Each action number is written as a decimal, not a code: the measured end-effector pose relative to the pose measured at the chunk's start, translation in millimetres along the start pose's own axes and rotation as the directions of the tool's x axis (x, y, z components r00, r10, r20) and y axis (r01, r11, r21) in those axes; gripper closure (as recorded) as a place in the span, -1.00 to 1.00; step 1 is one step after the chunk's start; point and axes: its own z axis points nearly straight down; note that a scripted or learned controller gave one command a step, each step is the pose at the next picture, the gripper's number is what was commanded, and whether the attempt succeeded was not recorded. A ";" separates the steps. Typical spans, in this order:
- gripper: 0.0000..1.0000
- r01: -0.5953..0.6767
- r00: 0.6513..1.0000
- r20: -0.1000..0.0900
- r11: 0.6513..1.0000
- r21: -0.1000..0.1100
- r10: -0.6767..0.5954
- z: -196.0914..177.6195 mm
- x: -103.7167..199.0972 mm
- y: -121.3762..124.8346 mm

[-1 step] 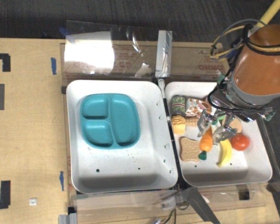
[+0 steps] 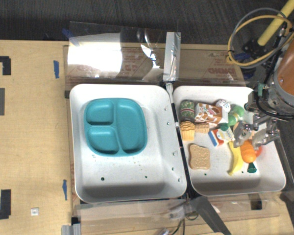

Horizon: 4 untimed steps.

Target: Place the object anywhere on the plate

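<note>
While plate point(image 2: 115, 126) sits apart, hand point(image 2: 250, 136) overhangs carrot point(image 2: 248, 152).

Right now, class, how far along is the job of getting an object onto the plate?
Done: nothing yet; the teal plate in the left bin carries no food. In hand: the gripper is down in the right bin, over the carrot and banana, with no visible grip. Left: grasp one item, carry it across, set it on the plate.

Arm point(image 2: 286, 77) enters from right; hand point(image 2: 252, 133) low over right side, pointing down.
</note>
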 end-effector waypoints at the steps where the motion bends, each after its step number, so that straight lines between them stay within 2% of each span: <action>1: 1.00 0.216 0.976 0.006 0.976 -0.003 -0.216 -25.4 -141.4 -32.3; 2: 1.00 0.303 0.953 0.005 0.953 -0.019 -0.302 94.9 -217.1 -46.6; 3: 1.00 0.326 0.945 0.007 0.945 -0.008 -0.326 105.0 -318.4 -89.1; 4: 1.00 0.518 0.855 0.006 0.855 0.001 -0.518 21.5 -283.8 -50.7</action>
